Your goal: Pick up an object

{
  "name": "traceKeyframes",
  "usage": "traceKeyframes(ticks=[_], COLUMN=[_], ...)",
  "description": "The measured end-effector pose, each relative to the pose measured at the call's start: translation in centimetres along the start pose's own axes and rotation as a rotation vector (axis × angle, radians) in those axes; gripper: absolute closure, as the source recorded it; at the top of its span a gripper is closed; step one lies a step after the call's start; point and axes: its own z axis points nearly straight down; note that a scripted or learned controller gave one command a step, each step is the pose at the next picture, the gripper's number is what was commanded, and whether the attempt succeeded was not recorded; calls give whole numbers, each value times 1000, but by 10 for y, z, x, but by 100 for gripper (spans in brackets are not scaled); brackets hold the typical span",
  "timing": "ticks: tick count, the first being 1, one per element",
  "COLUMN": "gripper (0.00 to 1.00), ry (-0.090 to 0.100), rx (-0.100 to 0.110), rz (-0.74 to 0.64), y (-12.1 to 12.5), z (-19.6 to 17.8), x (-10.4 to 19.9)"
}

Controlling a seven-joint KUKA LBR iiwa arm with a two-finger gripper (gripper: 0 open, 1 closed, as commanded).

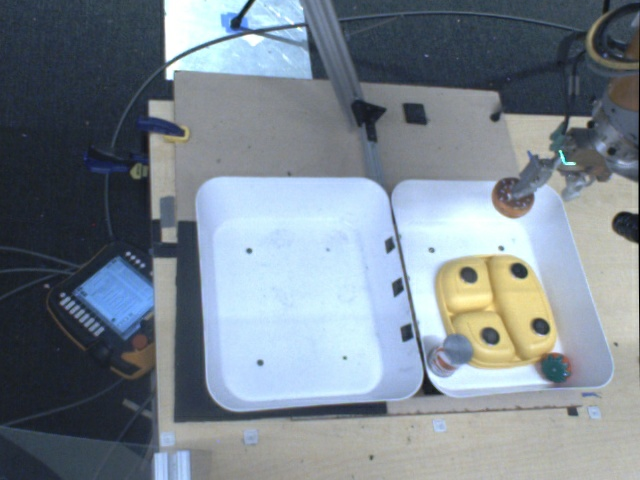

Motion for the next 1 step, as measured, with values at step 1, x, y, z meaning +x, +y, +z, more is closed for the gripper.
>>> traceKeyframes(ticks=[1], gripper=[0], ry=[0], rx=[-2], rz=[0], y=[0], z=[-1], x=[0])
